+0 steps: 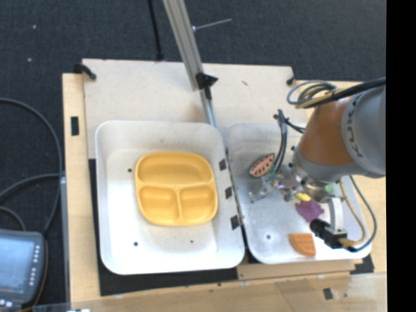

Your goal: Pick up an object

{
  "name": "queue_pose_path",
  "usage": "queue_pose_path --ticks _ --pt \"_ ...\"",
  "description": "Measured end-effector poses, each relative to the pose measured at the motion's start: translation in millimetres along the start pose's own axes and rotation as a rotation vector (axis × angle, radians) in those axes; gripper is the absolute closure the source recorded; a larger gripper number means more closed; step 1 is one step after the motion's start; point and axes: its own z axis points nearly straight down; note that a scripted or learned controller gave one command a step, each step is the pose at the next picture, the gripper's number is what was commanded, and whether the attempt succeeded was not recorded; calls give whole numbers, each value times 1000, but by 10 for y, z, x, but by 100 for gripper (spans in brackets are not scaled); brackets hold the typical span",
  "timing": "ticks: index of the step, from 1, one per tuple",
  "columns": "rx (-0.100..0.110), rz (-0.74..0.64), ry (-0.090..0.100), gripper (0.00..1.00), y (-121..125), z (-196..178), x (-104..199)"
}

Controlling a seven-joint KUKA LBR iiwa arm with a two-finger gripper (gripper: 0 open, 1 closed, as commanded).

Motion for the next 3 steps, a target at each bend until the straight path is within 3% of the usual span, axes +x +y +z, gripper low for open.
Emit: queue_pose_path --ticks 1,2,3 --pt "-4 0 -1 0 -2 318 -14" --pt "-11 6 1 100 17 189 -14" --pt "-12 4 -1 100 6 -253 -64"
